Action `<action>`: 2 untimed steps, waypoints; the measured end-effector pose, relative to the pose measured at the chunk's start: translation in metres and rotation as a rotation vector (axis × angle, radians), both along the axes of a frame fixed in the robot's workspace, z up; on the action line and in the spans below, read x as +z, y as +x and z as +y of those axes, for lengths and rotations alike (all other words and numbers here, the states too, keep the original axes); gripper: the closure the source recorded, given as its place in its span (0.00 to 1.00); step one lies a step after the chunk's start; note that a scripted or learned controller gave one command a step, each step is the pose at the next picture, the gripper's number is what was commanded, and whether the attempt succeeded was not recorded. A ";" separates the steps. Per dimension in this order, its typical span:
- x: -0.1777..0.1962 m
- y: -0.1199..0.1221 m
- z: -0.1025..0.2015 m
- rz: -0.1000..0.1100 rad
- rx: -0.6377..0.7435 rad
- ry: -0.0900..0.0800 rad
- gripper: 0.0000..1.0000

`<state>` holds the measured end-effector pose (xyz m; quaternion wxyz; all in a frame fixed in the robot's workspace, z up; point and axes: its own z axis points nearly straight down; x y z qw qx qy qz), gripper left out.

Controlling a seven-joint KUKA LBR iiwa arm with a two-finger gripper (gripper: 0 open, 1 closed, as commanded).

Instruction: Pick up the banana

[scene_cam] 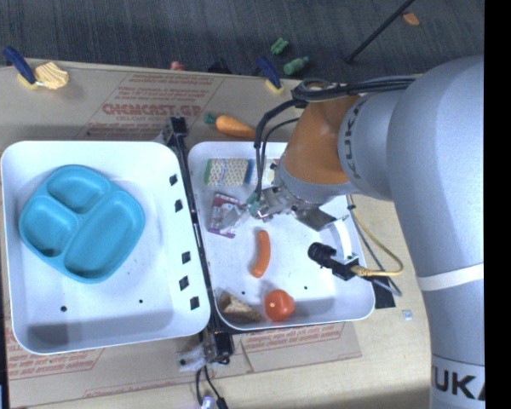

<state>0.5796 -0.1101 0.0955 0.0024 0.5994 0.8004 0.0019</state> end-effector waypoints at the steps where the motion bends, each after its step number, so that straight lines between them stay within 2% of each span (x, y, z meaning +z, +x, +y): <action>1: 0.000 -0.006 0.010 -0.002 0.480 -0.005 0.00; 2: 0.000 -0.025 0.009 0.001 0.786 -0.004 0.00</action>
